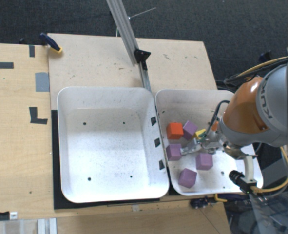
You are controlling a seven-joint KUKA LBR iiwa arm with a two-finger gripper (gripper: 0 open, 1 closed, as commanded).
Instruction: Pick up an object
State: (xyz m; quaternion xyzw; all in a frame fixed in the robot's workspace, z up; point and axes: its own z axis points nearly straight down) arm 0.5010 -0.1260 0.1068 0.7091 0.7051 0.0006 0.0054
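Observation:
The right bin (217, 97) holds an orange cube (175, 130) and several purple cubes. One purple cube (189, 128) sits beside the orange one, another (173, 152) lies near the bin's left wall, a third (204, 161) is under the wrist, and one more (187, 177) rests near the front. A small yellow piece (201, 133) shows by the gripper. My gripper (195, 146) is low inside this bin, among the cubes, between the left purple cube and the one under the wrist. I see nothing clearly held in it.
The left bin (68, 145) stands beside the right one, with a shared wall between them. A metal rail (126, 28) slants down from the top to the bins' junction. Cables hang at the right edge.

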